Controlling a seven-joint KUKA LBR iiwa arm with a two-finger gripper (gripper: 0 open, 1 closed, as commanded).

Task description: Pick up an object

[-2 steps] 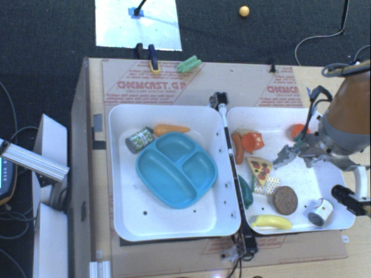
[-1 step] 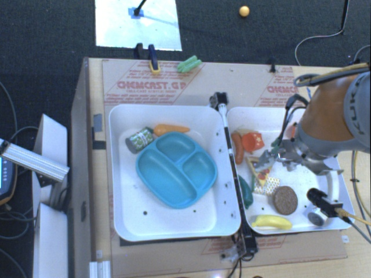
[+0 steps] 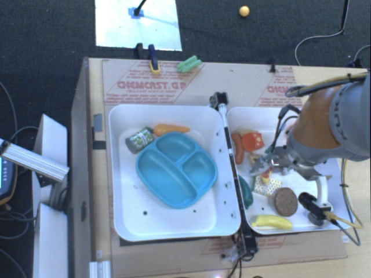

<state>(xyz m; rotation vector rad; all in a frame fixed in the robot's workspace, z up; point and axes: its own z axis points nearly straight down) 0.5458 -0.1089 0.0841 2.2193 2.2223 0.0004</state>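
My gripper hangs low over the middle of the right bin, with the arm reaching in from the right. Just below it lies a small white and yellow speckled piece. A red toy pepper sits just up and left of the gripper, beside an orange sausage-shaped toy. A brown round disc and a yellow banana lie near the bin's front. A dark green item rests against the left wall. I see nothing between the fingers.
The left bin holds a blue divided plate, a carrot and a green can. A black divider rail runs between the bins. A green object lies on the board behind them.
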